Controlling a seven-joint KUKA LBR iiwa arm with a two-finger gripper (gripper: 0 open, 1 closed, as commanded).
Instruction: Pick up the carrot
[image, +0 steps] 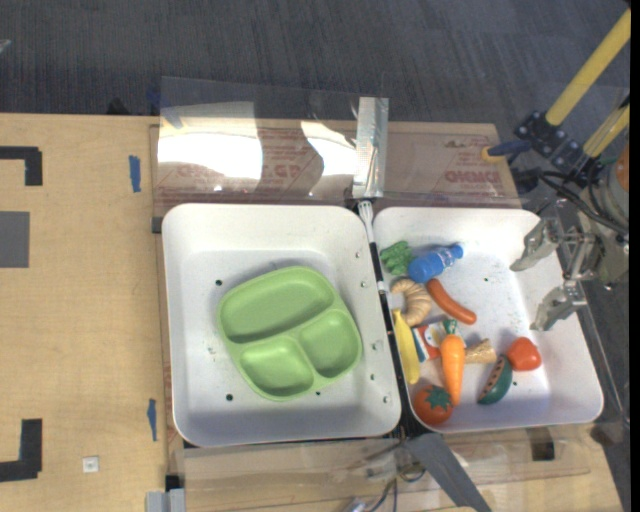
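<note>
Jaws: my gripper (548, 283) hangs over the right edge of the right bin (500, 228), fingers spread apart, nothing between them.
Carrot: the carrot (453, 366) lies in the lower middle of that bin, orange, green top up, tip toward the front; it is well apart from my fingers, to the camera's left and nearer the front.
Neighbours: a sausage (450, 301) just above the carrot, a tomato (433, 402) at its tip, a watermelon slice (496, 381) beside it.
Left bin: a green divided plate (289, 331).
</note>
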